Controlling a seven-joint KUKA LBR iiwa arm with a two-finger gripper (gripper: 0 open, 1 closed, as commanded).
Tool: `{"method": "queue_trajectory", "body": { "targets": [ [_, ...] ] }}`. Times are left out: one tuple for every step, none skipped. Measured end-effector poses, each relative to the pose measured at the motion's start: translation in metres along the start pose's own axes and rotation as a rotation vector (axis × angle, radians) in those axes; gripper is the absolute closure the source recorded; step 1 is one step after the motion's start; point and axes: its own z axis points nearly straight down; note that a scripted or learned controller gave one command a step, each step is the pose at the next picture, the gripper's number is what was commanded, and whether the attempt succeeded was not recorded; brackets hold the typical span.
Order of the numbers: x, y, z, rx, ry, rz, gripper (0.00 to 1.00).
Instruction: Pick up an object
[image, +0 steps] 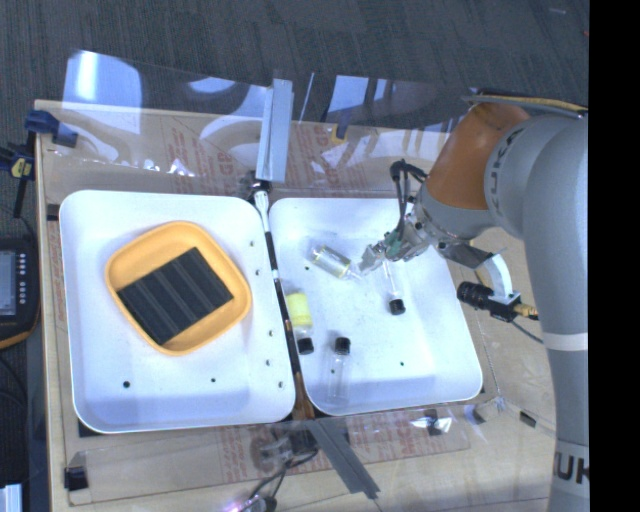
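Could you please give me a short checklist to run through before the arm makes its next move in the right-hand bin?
1. Gripper is over the right bin: ok, it sits in the bin's upper middle.
2. A target is close: ok, a clear vial lies just to the gripper's left, and another vial with a black cap just below it.
3. An object is between the fingers: cannot tell, the tip is too small and blurred.
4. Other items are out of the way: ok, the yellow piece and the upright black-capped vial lie nearer the bin's lower left.
5. Left bin untouched: ok, the orange tray lies inside it.
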Motion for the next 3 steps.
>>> {"method": "queue_trajectory", "body": {
  "targets": [
    [0.0,0.0,0.0,0.0,0.0,-0.001,0.0],
    [0.001,0.001,-0.01,0.0,-0.001,-0.007,1.0],
    [0.001,0.001,-0.01,0.0,-0.001,-0.008,0.0]
  ]
}}
